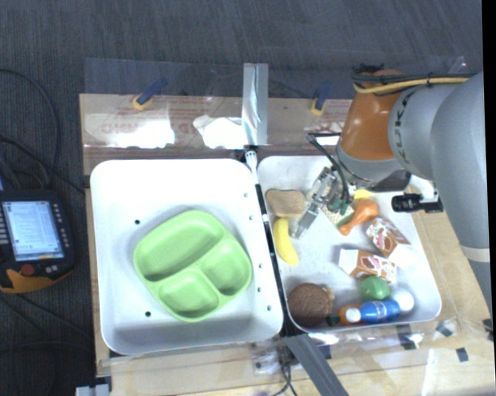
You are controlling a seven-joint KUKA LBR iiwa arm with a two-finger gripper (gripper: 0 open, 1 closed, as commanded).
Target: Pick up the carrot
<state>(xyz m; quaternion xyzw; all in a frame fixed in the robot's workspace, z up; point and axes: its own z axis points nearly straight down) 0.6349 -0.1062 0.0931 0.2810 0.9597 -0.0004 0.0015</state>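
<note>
The carrot (356, 216) is a short orange piece lying in the upper right part of the right bin (426, 296), with a small yellow item (363, 195) just behind it. My gripper (312, 209) reaches down and to the left from the orange-banded wrist (367, 128). It hangs just left of the carrot, over the bare bin floor between the carrot and a yellow banana (284, 240). Nothing shows between the gripper and the carrot, and the carrot rests on the bin floor.
The right bin also holds a tan bread piece (286, 201), a brown round item (310, 303), two printed packets (383, 235) (368, 264), a green ball (375, 288) and a blue bottle (378, 312). A green divided plate (193, 264) lies in the left bin (118, 198).
</note>
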